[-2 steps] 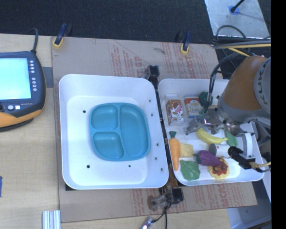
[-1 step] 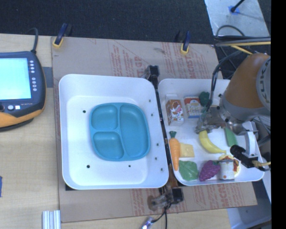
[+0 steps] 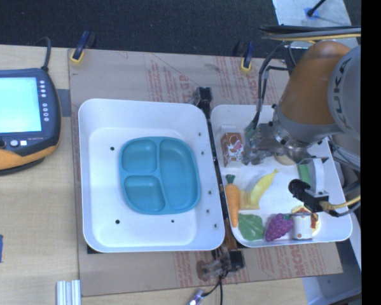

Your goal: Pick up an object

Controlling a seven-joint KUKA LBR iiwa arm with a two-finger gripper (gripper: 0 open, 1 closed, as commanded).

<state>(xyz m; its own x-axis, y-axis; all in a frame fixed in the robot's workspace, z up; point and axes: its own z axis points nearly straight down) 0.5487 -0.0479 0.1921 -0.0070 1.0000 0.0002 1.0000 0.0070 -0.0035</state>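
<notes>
My gripper (image 3: 259, 149) hangs low over the back part of the right bin (image 3: 343, 234), just right of a brown snack packet (image 3: 231, 147). Below it lie a yellow banana (image 3: 262, 186) and an orange carrot (image 3: 233, 199). Along the bin's front sit a green leafy toy (image 3: 250, 225), purple grapes (image 3: 278, 227) and a small white can (image 3: 301, 226). A green item (image 3: 304, 170) shows partly under the arm's wrist. The arm's body hides the bin's back right part.
The left bin (image 3: 101, 227) holds a blue divided plate (image 3: 159, 174). A teach pendant (image 3: 18, 116) lies on the bench at far left. Clamps (image 3: 81, 48) sit at the board's back edge, and cables loop beside the wrist (image 3: 317, 202).
</notes>
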